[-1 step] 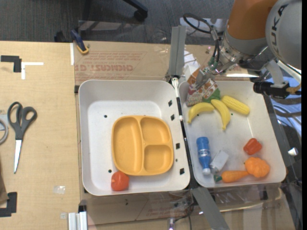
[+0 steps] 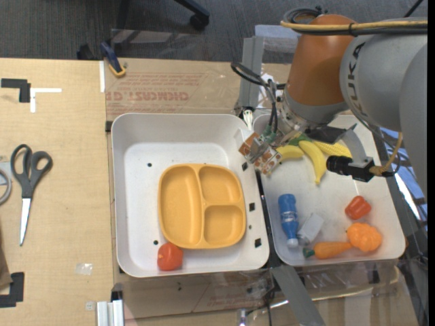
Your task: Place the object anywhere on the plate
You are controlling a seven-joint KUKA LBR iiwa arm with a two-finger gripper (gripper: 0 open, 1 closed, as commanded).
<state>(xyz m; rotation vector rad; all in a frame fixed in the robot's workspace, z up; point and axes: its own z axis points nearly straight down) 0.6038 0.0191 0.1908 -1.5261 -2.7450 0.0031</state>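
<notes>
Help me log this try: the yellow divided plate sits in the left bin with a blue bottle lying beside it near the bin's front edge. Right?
Not quite. The camera view shows a red tomato beside the yellow divided plate near the left bin's front edge. The blue bottle lies in the right bin.

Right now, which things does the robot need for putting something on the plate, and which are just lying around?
For the job:
yellow plate
end effector
bananas
blue bottle
red pepper
carrot
red tomato

Just lying around:
scissors
cardboard sheet
</notes>
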